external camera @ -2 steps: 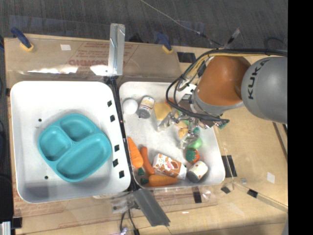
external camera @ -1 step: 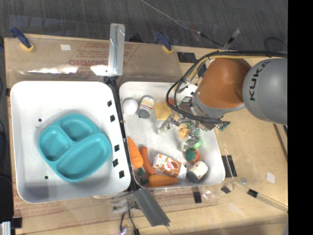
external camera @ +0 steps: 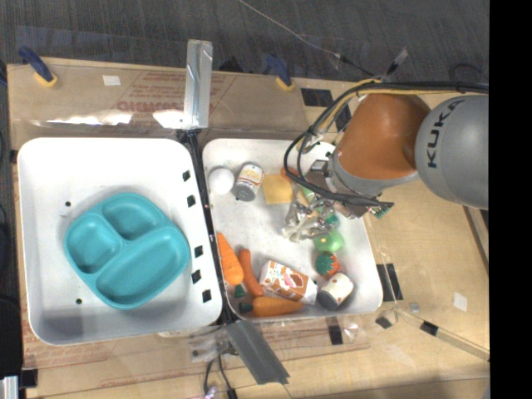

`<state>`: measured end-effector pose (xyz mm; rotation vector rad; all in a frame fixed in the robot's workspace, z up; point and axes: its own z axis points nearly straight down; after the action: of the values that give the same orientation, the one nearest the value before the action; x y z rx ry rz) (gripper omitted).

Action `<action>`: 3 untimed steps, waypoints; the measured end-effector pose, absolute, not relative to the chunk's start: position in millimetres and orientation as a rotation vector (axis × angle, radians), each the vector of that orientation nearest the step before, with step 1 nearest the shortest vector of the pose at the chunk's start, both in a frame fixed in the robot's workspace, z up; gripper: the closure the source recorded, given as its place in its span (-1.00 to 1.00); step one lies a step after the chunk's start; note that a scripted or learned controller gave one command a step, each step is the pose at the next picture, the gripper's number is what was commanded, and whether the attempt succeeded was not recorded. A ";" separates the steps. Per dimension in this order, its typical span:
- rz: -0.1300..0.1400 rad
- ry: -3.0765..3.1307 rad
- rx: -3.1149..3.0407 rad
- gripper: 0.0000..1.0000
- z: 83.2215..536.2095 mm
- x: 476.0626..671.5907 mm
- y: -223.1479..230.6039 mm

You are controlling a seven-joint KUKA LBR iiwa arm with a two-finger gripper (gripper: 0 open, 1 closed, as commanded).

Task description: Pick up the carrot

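While the arm reaches in over the right bin, its gripper hangs above the bin's middle, metal parts too tangled to read. 1 carrot lies by the left wall, well apart.

The end effector sits under the orange wrist band, so its fingers cannot be read; the small items beneath it at the right bin's three o'clock side blur together; the arm is cut off at the picture's three o'clock edge.
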<state>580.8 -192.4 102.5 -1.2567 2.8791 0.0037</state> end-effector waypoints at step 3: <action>0.008 1.836 -2.549 1.00 110.2 624.5 -202.0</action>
<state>624.5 -202.0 110.2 -2.5494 1.8363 0.0076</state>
